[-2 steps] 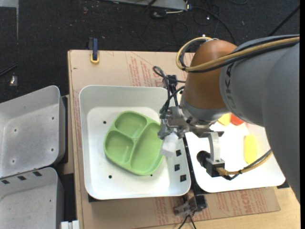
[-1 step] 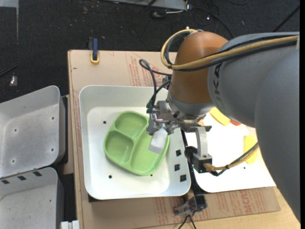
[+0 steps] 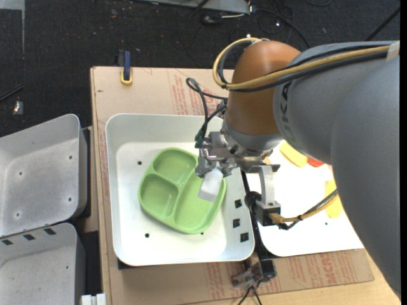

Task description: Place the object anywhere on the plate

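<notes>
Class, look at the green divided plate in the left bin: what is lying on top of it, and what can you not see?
A small pale object sits over the green plate's right compartment, just under the gripper. The two left compartments hold nothing. The arm covers the plate's upper right rim.

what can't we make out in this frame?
- Gripper fingers: camera view, wrist hides them; open or shut unclear.
- Pale object over the green plate: blurred; gripped or resting, unclear.
- Yellow and orange items in the right bin: mostly hidden by the arm.
</notes>
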`<state>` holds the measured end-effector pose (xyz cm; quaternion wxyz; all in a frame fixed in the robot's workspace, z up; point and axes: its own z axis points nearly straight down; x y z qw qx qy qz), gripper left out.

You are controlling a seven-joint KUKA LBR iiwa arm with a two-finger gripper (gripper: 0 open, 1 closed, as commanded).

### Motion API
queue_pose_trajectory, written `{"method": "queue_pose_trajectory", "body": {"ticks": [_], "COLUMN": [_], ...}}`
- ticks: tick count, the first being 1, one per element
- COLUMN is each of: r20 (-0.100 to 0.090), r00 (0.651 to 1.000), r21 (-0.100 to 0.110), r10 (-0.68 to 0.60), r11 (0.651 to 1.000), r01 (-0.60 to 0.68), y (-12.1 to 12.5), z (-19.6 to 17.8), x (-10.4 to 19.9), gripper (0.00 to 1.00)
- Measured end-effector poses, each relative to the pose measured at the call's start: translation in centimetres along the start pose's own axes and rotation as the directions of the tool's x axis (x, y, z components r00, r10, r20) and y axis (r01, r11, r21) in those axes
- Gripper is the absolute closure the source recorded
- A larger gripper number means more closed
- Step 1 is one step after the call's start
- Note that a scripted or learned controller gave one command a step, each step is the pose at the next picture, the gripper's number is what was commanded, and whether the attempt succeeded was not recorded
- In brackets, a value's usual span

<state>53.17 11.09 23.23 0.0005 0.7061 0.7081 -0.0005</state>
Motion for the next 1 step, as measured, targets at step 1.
{"method": "queue_pose_trajectory", "body": {"ticks": [1], "r20": [0.000], "r00": [1.000], "r21": [0.000], "r10": [0.000], "r11": [1.000], "r01": [0.000], "y": [-0.03], "z": [-0.04], "x": [0.01], "gripper": [0.00]}}
